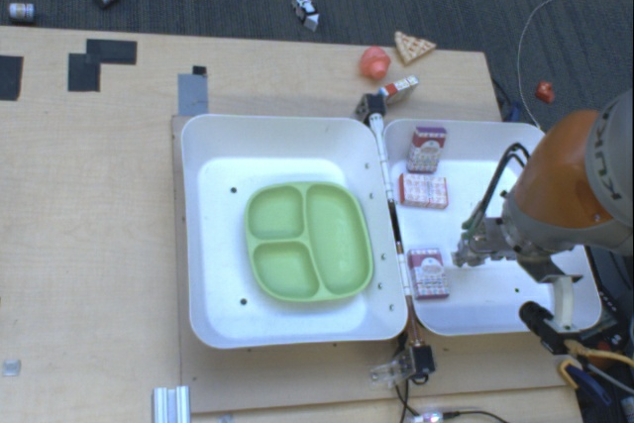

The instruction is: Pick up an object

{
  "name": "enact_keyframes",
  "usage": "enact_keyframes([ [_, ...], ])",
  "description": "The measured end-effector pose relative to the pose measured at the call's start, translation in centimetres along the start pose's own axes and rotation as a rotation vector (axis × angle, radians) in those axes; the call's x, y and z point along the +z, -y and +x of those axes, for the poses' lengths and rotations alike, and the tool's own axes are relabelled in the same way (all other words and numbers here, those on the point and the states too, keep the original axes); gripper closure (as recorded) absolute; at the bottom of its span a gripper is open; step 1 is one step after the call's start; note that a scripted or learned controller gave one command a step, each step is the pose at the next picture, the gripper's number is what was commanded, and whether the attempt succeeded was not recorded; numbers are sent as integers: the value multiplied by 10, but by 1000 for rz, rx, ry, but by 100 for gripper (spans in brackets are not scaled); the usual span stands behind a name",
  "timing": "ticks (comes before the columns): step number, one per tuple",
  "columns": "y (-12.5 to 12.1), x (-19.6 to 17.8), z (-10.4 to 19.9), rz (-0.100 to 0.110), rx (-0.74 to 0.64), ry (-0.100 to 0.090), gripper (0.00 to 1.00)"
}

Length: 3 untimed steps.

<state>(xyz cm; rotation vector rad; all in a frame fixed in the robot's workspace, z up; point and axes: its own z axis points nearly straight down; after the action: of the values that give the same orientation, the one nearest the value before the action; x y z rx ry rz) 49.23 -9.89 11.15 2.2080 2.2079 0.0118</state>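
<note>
I can't tell my hand's [474, 248] state; the nearest small carton [428, 273] looks light and stiff, so I'd pinch its long sides.

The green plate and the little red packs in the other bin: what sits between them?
In the camera view, the green plate and the red packs are separated by white bin floor and the two bins' adjoining rims.

The arm [584, 183] was bulky grey with a broad orange band; a thin black cable [500, 175] looped along it, above the right bin [475, 312], toward dark metal gripper [474, 248] parts.
</note>
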Motion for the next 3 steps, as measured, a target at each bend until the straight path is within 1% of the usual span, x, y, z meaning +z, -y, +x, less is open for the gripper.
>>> enact_keyframes([
  [1, 0, 0, 0, 0, 0, 0, 0],
  [2, -2, -10, 1, -4, -3, 0, 100],
  [3, -2, -10, 1, -4, -3, 0, 0],
])
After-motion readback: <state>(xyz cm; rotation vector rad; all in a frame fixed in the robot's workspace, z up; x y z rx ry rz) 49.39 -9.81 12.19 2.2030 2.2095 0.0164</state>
